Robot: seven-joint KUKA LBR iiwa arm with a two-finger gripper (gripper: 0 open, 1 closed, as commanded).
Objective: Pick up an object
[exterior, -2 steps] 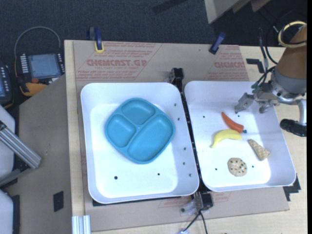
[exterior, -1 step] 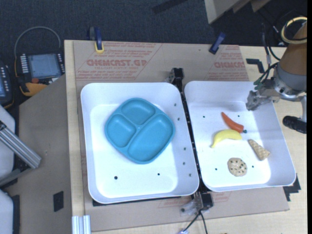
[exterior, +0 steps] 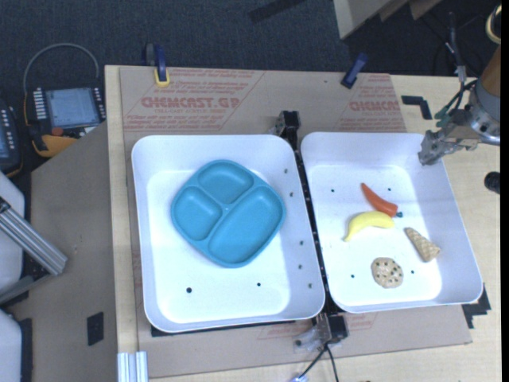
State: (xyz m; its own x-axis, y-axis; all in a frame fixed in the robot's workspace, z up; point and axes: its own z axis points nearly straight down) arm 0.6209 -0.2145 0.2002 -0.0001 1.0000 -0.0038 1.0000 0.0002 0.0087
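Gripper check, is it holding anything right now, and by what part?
Nothing is held: the gripper sits at the right bin's upper right corner, apart from the food items.

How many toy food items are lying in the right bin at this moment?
4. The carrot lies farthest back, the banana just in front of it, the cone-shaped piece toward the right wall, and the cookie nearest the front. None looks hidden.

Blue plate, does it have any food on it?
Empty. The blue plate in the left bin shows bare blue in all three sections; the banana and cookie lie in the right bin.
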